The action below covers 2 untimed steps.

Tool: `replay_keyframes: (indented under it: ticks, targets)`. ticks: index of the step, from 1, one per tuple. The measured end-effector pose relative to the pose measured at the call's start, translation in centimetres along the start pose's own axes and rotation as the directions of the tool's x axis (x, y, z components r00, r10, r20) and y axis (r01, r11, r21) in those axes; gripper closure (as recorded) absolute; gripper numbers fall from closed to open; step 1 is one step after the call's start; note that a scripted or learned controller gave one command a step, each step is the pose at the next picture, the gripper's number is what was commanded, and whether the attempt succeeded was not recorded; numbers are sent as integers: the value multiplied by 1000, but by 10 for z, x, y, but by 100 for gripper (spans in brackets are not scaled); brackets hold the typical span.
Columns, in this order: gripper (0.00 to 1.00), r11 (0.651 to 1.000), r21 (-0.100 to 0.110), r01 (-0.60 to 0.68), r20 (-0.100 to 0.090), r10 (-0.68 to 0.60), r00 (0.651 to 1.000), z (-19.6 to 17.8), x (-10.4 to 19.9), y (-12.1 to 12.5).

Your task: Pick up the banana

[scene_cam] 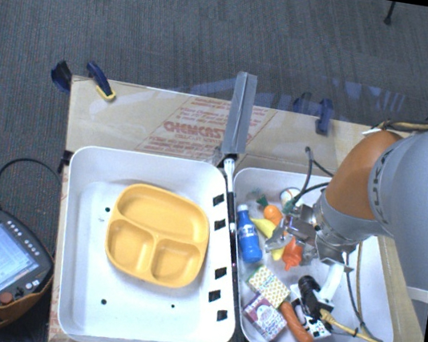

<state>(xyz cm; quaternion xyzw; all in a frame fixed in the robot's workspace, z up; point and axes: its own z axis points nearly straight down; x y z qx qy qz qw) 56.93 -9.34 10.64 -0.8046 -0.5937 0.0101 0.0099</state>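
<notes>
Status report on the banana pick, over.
Gripper low in right bin, over the toy pile. Banana lying beside blue bottle, not held. Orange toy crowding it.

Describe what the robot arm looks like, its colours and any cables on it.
The arm is a thick, rounded grey body with an orange band above the wrist. Below that sits a grey metal gripper assembly, with thin dark cables looping beside the wrist.

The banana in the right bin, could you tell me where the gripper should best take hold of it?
Probably at the banana's free left end, coming straight down. Its right part runs under the gripper, and the blue bottle crowds its left side, so sideways room looks slim.
</notes>
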Motion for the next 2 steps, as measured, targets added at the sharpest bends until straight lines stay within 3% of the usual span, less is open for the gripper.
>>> replay_keyframes:
  ticks: [1, 2]
  targets:
    - [100, 966, 8, -258, -2, 258, 966, 21, -8, 16]
    - [100, 978, -24, -207, -9, 207, 978, -121, 53, 26]
